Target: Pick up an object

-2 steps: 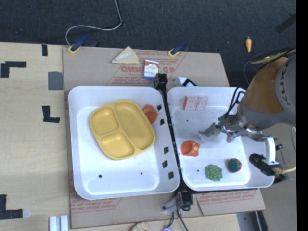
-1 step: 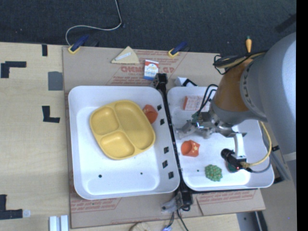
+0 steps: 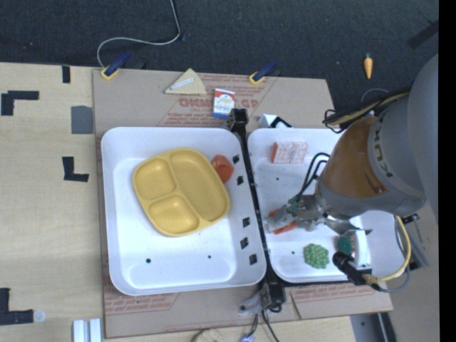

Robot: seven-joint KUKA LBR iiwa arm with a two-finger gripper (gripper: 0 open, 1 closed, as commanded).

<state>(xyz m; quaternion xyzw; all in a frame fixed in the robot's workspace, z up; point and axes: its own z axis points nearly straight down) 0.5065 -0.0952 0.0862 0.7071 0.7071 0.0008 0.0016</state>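
Nearest the camera's lower edge, a green bumpy ball is lying on the floor of the right bin, close to its front wall, and a small teal piece is sitting just beside it to the right, partly under the arm. A little farther in, the gripper is reaching low into the same bin from the right, with the grey arm and its orange band looming above it. An orange carrot-like piece is lying right at the fingertips; whether the tool is clenched or released is something I cannot tell from here. Farther back in that bin, a pale pink box is resting near the rear wall. In the left bin, a yellow divided plate is lying tilted across the middle, and a red-orange object is sitting just beside its far right rim. Beyond the bins, a small red and blue carton and a tan wedge are lying on the cardboard sheet.
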